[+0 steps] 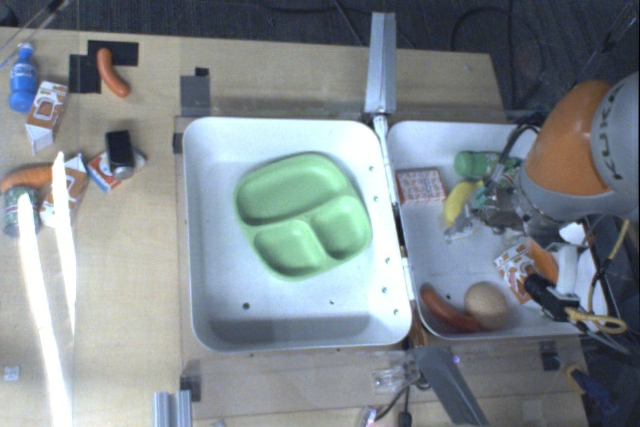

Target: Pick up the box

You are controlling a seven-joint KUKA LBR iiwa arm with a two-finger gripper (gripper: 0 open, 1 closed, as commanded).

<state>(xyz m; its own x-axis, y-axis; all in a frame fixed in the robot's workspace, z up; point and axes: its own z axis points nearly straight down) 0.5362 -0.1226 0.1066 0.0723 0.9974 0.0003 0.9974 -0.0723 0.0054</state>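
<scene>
Pink-patterned cardboard, the box (pixel 420 185) lies flat in the right bin's (pixel 470 260) upper-left corner, and we judge it light, stiff, best pinched across its short edges, while the end effector (pixel 478 212) hovers nearby, its state beyond our telling.

- Arm (pixel 590 150): rounded grey casing with a broad orange band above the wrist.
- Gripper (pixel 487 205): small dark metal parts, thin cables running alongside.

cam: fixed overhead, slanted down | covers bench (pixel 290 65) and both bins (pixel 210 215) | mid-range | arm (pixel 575 150) enters right edge
</scene>
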